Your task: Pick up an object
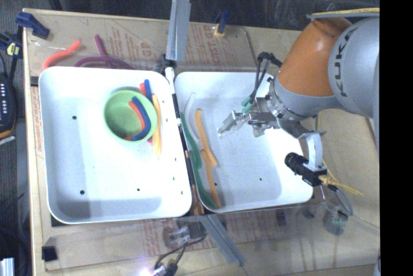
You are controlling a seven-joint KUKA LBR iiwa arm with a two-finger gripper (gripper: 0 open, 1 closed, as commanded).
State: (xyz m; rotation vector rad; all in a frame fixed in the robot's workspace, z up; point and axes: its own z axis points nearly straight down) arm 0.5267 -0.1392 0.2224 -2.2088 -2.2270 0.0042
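In the right bin, a long orange strip lies lengthwise near the left wall. A dark green strip runs beside it along that wall. My gripper hovers over the middle of this bin, to the right of the orange strip and apart from it. Its fingers are spread open with nothing between them. In the left bin stands a green bowl; red, blue and yellow curved pieces lie on its right rim.
The grey arm with its orange band covers the right bin's far right side. Orange and purple tubes lie on the bench behind the left bin. A metal bar and a blue clamp sit behind the bins.
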